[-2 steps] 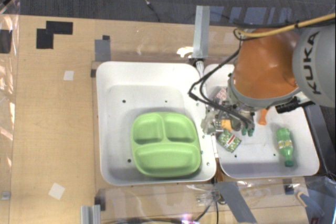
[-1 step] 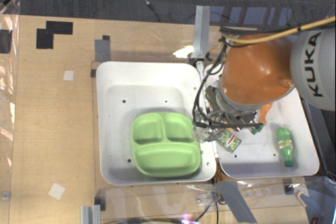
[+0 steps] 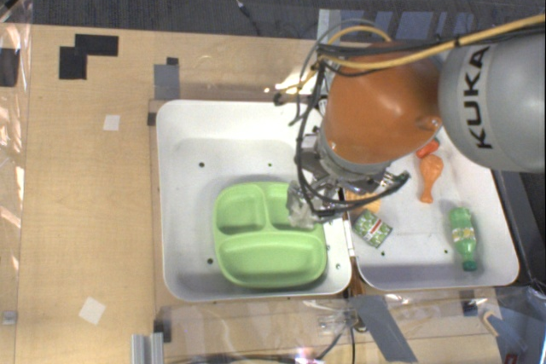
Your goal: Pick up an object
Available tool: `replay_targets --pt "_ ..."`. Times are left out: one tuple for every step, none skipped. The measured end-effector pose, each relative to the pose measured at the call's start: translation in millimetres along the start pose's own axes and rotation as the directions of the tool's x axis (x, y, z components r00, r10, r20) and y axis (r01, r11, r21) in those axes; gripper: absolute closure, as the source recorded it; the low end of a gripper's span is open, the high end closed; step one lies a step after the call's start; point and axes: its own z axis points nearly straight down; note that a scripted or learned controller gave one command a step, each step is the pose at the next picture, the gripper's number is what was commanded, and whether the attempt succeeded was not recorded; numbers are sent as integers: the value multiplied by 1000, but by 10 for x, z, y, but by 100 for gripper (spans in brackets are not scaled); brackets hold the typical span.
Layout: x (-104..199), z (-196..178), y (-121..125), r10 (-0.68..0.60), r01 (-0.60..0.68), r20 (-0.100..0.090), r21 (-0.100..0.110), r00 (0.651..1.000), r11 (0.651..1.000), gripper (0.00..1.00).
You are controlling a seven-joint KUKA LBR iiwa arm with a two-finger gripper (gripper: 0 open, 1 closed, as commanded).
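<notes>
while the grey arm (image 3: pixel 478 89) with its orange band (image 3: pixel 380 111) reaches in from the right, its claw (image 3: pixel 303 207) hangs low over the left bin (image 3: pixel 183 183), at the upper right corner of a green divided tray (image 3: pixel 264 239). the tips sit against the tray's rim, close to the wall shared by the two bins. whether the claw is apart or together cannot be told from this slanted view, since the wrist and a tangle of black cables (image 3: pixel 311 141) crowd it, and nothing is seen clamped in it.

the tray lies below and to the left of the claw, three sections facing up, filling the lower middle of its bin. to the right of the claw, across the dividing wall, the right bin (image 3: pixel 426 264) carries a small green and white packet (image 3: pixel 373 228), just beside the claw and a little lower. farther right an orange toy carrot (image 3: pixel 429 175) lies near the arm's body, level with the claw or slightly above. well to the right and lower, a green bottle (image 3: pixel 462 236) lies lengthwise near the bin's far side. a yellow hose (image 3: pixel 426 51) runs along the arm above the claw. both bins rest on a pale wooden bench (image 3: pixel 85 183) stretching away to the left.
</notes>
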Motion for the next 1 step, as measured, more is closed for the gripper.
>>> replay_targets --pt "-235 412 487 -411 411 -1 -5 911 911 100"
